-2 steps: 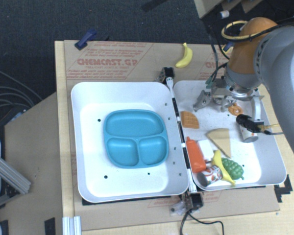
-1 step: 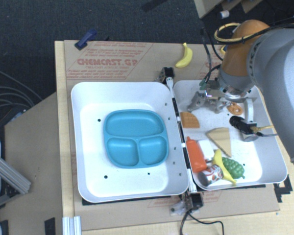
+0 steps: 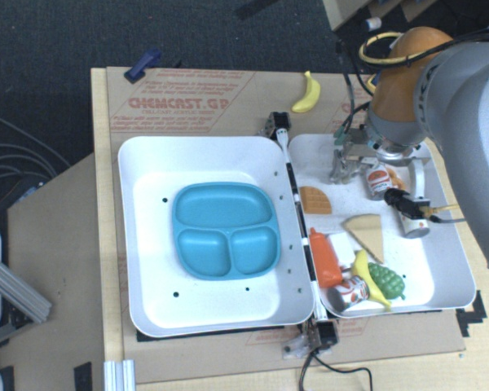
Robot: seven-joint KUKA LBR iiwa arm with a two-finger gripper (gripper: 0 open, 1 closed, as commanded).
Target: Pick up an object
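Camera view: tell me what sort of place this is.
Probably a robotics lab bench set up for grasping trials: a robot arm reaches over two white bins, toy food such as a banana lies about, and loose cables trail on the carpeted floor.

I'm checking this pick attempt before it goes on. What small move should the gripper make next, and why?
Probably lower straight down a little and check the grasp. The gripper hangs over the far end of the right bin above bare floor, with the small can just beside it and the brown piece nearer the divider. Nothing shows between its fingers, so a slight shift toward the can may be needed.
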